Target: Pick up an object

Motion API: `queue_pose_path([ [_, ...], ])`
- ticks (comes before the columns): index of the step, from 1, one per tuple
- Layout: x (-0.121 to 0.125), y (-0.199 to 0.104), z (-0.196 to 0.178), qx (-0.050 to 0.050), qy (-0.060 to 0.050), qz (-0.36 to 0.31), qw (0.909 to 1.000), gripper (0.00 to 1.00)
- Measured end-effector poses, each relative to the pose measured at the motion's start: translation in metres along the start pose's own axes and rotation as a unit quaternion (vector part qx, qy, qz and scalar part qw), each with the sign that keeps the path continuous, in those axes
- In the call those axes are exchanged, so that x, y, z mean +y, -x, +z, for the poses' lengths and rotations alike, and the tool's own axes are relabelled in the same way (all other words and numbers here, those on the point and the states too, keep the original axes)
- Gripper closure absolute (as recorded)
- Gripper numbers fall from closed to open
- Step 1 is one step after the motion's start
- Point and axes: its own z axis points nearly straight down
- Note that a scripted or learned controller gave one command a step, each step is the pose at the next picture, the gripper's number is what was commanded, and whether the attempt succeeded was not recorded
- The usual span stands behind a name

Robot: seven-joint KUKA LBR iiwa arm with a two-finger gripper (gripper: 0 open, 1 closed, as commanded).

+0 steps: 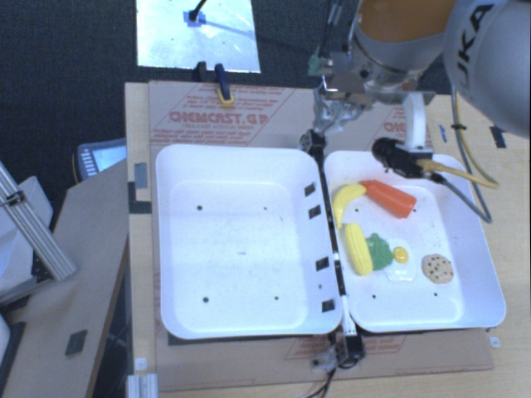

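Looking down on the bench, I judged that the task was hardly begun: nothing was lifted, and every object lay on the floor of the right bin (477, 293). My gripper (330, 124) hung above the far end of the seam between the two bins, well apart from all the objects. I could not tell how it stood, because the view from above did not show this part clearly.

The objects were in the half of the right bin nearer to the left bin (178, 247). The carrot (390, 196) lay near the far edge, its long axis running from the far left to the near right. The banana (346, 200) was just beside it, curved, one end pointing to the near edge. The corn (358, 248) lay along the seam, touching the green piece (381, 251). The egg (399, 255) and the cookie (436, 268) were flat, with no clear direction. All the work was left: to come down, to close, to lift.
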Motion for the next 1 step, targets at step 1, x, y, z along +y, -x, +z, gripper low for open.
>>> queue_pose_path([
  [1, -0.0186, -0.0638, -0.0075, 0.0, 0.0, 0.0, 1.0, 1.0],
])
